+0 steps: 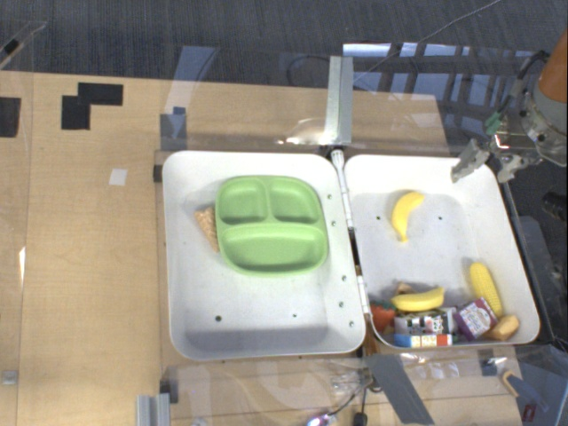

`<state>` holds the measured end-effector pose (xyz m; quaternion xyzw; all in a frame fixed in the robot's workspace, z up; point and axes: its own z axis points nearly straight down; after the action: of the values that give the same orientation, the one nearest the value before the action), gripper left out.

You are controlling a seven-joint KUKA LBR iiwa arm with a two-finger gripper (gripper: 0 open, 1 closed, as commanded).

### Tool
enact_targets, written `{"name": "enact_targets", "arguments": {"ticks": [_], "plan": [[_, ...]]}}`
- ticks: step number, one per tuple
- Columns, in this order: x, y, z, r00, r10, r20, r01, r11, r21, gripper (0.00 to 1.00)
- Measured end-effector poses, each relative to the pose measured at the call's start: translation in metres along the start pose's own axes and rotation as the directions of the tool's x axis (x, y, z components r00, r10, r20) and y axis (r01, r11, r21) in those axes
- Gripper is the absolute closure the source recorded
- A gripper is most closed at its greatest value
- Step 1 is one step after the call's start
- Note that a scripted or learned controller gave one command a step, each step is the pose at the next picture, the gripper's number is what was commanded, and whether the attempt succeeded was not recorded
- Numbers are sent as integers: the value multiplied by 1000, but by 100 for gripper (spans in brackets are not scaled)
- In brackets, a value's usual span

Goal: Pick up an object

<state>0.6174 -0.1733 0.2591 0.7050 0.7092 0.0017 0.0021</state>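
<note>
My gripper (487, 166) hovers over the far right corner of the right bin (444, 238), open, with nothing between its fingers (468, 161). A yellow banana (406, 213) lies alone in the middle of that bin, to the left of and nearer than the gripper. Along the bin's near edge sit a second banana (418, 300), a corn cob (485, 287), a purple box (476, 319), a small tan piece (506, 327) and a few small packets (417, 328).
The left bin (257, 318) holds a green divided plate (269, 224) with a tan cracker-like piece (207, 227) tucked at its left side. A metal post (340, 96) stands behind the seam between the bins. Wooden bench extends to the left.
</note>
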Motion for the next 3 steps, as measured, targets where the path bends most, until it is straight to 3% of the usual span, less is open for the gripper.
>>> {"name": "enact_targets", "arguments": {"ticks": [1,2,3], "plan": [[19,-1,106,998,-62,0,62,998,1,0],[59,-8,168,990,-140,3,140,990,-10,0],[44,33,158,951,-310,2,310,951,-5,0]]}}
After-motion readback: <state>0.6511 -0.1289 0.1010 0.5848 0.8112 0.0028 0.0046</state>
